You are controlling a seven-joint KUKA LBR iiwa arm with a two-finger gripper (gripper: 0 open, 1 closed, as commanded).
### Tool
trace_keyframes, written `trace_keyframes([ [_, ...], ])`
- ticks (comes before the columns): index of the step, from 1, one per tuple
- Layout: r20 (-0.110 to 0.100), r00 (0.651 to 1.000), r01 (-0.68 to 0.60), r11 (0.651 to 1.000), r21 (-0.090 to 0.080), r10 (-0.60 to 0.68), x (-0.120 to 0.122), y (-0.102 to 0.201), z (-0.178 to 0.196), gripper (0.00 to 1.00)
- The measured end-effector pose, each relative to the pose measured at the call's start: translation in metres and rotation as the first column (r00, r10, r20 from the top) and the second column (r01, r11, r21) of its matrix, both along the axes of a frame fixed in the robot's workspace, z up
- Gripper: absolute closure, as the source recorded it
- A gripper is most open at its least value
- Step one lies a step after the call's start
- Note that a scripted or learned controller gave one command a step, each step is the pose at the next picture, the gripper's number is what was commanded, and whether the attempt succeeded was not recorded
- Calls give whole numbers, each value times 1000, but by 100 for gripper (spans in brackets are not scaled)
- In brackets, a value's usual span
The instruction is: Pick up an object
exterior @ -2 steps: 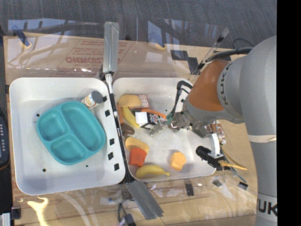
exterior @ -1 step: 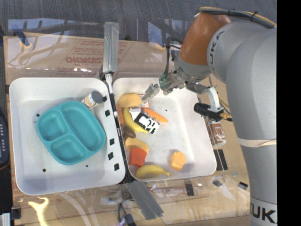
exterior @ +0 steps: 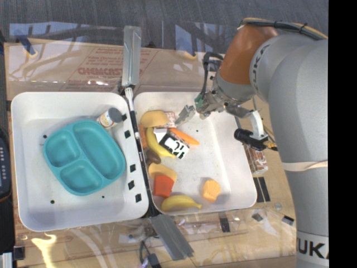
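In the left bin point(exterior: 33, 149) we see a teal divided plate point(exterior: 83, 157) and a small bottle point(exterior: 109, 118) near the divider. In the right bin point(exterior: 234, 166) the objects lie crowded on its left side: a banana point(exterior: 152, 128), a black-and-white card point(exterior: 172, 144), a carrot point(exterior: 184, 137), a second banana point(exterior: 178, 203) and an orange piece point(exterior: 211, 189). Our end effector point(exterior: 187, 114) hangs above the carrot's end, spread open and grasping nothing. We think the crowding could make the fingers strike two objects together, so the grasp slips.
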State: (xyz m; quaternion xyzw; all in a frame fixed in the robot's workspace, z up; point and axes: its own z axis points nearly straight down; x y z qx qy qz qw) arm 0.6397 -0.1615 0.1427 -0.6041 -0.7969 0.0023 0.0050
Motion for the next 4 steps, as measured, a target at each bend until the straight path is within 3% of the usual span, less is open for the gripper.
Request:
trace_keyframes([
  [1,14,999,-41,999,-3,41,-6,22,-47,0],
  [2,14,999,-47,999,2,47,-4,25,-37,100],
  [3,14,974,227,974,-6,-227,19,51,-47,100],
  [4,25,973,230,973,-9,-229,21,47,-43,0],
])
